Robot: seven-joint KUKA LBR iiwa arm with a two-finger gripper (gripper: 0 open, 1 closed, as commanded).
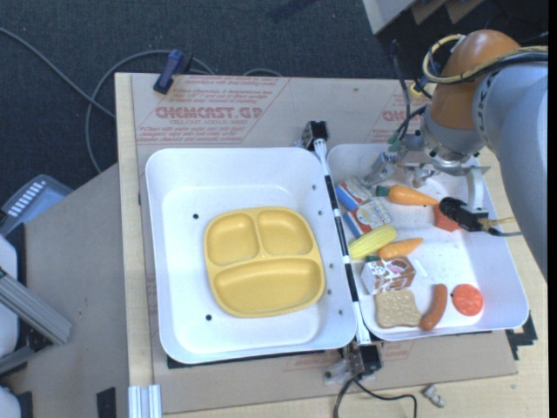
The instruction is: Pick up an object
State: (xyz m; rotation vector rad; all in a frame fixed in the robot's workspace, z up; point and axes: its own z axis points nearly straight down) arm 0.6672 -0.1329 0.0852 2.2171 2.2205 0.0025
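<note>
My gripper (402, 171) hangs low over the far end of the right bin (513, 296), just above an orange toy carrot (412, 197) that lies on the bin floor. Left of the carrot are a blue piece (345, 200) and a printed packet (374, 212). A yellow corn cob (372, 241), a second small carrot (400, 247) and a red piece (446, 223) lie nearer the middle of the bin. Nothing can be made out between the gripper and the carrot.
At the near end of the right bin lie a snack wrapper (390, 273), a toast slice (397, 308), a sausage (433, 306) and a red tomato slice (468, 300). The left bin (174, 190) holds a yellow divided plate (263, 261).
</note>
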